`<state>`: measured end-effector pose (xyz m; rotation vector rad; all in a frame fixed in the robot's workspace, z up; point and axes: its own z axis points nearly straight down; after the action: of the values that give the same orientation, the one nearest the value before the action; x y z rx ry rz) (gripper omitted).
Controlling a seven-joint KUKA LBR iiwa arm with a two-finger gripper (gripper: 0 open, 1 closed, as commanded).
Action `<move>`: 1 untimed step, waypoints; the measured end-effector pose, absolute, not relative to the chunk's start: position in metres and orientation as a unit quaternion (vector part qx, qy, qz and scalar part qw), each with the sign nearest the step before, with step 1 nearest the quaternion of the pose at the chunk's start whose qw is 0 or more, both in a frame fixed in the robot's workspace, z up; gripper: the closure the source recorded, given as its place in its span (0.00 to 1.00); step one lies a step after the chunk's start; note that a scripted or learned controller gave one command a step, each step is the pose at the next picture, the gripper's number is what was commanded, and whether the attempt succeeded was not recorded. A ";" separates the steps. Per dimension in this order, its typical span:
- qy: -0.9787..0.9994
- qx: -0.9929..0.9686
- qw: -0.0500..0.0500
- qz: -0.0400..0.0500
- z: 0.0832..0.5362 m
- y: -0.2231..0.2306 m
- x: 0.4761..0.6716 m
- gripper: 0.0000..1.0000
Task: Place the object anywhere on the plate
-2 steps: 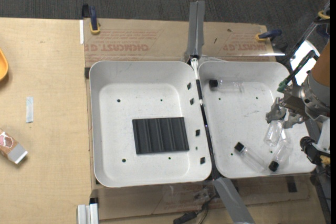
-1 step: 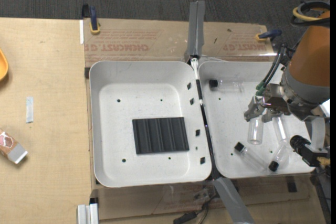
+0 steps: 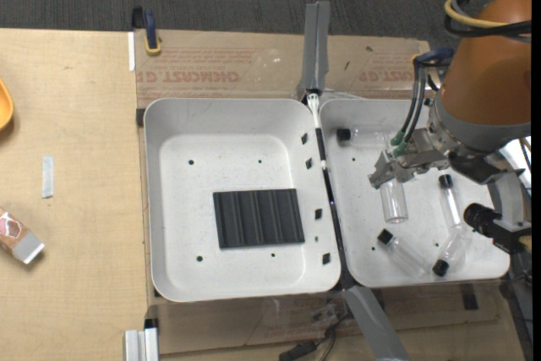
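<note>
Claw (image 3: 390,173) sits mid right bin (image 3: 355,266), above a clear vial (image 3: 393,203); can't tell whether it grips it. Confirm the grasp, lift clear of the divider, release over the dark ribbed plate (image 3: 258,217), centre left bin (image 3: 169,182).

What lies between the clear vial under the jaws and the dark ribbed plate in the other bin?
The raised rims where the two white bins meet lie between the clear plastic vial and the dark ribbed rectangular plate. Nothing else visible stands on that path.
</note>
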<state>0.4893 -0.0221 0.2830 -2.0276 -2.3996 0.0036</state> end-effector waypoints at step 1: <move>-0.685 -0.728 0.001 0.002 0.261 0.046 0.478 1.00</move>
<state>0.4777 0.0458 0.2612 -2.2862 -2.1522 0.0072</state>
